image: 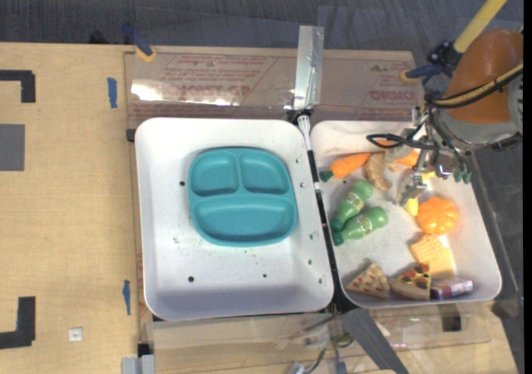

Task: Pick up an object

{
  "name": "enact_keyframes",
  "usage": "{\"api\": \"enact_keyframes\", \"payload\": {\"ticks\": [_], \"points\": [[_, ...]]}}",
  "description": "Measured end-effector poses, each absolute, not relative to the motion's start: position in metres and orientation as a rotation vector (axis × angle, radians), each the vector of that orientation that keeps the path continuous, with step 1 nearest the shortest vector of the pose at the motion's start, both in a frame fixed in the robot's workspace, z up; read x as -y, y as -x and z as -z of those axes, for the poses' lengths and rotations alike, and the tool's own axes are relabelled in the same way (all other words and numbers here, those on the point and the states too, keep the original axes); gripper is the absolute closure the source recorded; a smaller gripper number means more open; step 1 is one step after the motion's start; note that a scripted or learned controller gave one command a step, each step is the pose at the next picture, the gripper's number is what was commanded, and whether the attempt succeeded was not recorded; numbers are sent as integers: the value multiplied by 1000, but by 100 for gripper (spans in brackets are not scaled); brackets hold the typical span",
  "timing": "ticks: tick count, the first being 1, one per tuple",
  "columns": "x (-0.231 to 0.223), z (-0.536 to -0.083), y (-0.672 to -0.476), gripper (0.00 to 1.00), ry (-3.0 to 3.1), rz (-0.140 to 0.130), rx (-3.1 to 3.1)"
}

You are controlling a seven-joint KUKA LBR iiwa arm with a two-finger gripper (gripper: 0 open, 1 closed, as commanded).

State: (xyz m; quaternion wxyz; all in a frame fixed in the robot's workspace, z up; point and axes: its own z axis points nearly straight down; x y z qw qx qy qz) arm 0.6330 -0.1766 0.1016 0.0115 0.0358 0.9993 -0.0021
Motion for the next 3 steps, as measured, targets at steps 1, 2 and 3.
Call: {"api": "enact_keyframes", "payload": {"ticks": [1,2,3], "points": [[182,-88,-580,0,-79,3,-3133],[182,-103,-585,100,-74,8,-3116],[217,-89,-557,100,538,6,-3086]]}}
